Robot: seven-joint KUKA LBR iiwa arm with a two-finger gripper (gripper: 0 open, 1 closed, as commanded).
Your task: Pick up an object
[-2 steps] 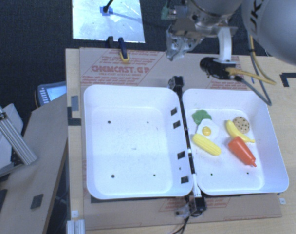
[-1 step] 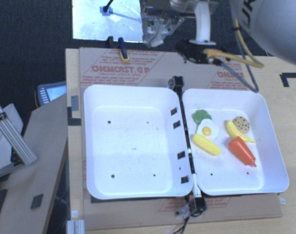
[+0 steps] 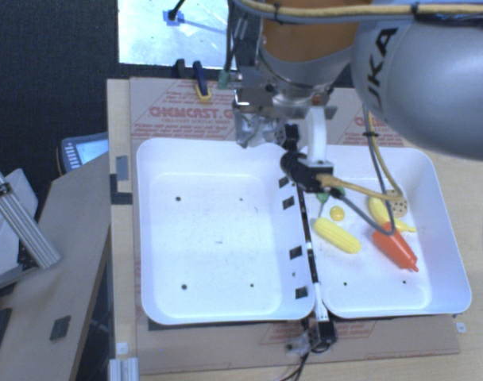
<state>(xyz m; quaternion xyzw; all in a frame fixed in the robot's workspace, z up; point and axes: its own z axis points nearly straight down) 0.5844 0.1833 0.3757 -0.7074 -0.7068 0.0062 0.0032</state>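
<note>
Corn cob (image 3: 338, 236), carrot (image 3: 396, 249) and a few smaller pieces lie in the right bin (image 3: 446, 240), and any of them would serve as the object to pick. The gripper (image 3: 256, 133) hangs near the back rim, about where the right bin meets the left bin (image 3: 146, 236), well apart from all of them. Nothing can be seen in it, and whether it is open or closed I cannot tell, since the wrist hides it. I judge this to be the approach, with no grasp made yet. The next move calls for shifting over the right bin, lining up above one piece, perhaps the corn cob, and coming down on it.
</note>
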